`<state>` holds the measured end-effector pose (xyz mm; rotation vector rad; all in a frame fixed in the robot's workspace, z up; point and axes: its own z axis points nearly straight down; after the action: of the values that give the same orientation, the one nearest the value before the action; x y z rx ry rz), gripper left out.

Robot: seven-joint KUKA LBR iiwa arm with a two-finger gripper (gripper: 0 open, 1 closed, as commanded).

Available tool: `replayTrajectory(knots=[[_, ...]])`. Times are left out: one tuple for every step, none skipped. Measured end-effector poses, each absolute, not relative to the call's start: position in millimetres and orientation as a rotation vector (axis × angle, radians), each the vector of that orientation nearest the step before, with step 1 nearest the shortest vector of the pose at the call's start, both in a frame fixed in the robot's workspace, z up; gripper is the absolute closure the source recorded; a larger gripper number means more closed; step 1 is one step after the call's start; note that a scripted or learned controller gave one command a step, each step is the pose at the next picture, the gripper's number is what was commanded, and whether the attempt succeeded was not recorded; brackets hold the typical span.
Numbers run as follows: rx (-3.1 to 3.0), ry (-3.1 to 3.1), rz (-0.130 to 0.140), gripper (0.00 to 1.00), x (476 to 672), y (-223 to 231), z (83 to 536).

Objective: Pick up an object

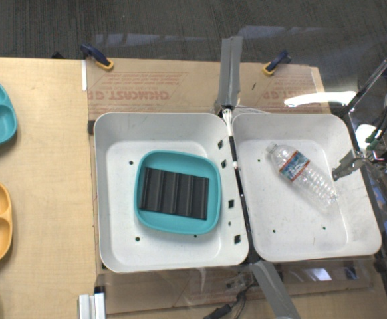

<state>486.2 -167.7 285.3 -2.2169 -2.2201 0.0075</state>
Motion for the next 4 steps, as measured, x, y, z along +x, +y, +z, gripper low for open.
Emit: replayTrajectory(knots=[[-2.197,-2.243,0.006,0.00,492.7,-126,306],[-2.128,-2.305,0.009,0.00,562.0,-101,247],[-2.233,-2.201,0.010,0.00,580.8,-148,151],[-1.778,-2.587,0.003,0.00,645.3,-163,106]])
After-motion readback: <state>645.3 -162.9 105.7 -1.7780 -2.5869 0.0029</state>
